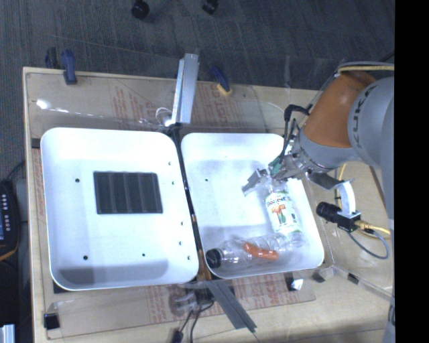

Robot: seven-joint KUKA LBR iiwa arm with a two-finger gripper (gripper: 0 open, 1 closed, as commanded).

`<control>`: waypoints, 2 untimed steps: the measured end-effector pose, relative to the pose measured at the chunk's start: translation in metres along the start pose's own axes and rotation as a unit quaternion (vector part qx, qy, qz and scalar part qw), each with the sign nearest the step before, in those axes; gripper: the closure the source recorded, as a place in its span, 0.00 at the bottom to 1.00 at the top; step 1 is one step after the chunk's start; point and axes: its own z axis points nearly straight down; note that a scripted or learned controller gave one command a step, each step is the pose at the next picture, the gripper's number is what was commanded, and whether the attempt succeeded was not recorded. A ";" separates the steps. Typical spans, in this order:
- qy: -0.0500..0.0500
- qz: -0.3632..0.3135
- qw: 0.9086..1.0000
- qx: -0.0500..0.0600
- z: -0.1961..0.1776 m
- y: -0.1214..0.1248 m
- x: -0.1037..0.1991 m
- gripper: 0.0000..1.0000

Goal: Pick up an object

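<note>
The gripper (259,179) hung in the right bin (214,151), just beside the labelled bottle (282,213)'s top. Whether its jaws were parted, I couldn't tell. It looked best to centre across the bottle's body before closing.

I take this for a robotics lab: a grey-and-orange arm (348,114) reaches over a wooden bench (33,94) bearing a white left bin (67,154) and right bin (214,154), a blue clamp (68,65) grips the bench's far edge, and beyond it lies dark carpet (281,33) with a black castor (140,9).
</note>
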 end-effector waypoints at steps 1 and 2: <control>0.001 -0.015 1.000 0.001 -0.001 -0.002 0.000 0.00; 0.001 -0.035 0.999 0.001 0.012 0.000 0.000 0.00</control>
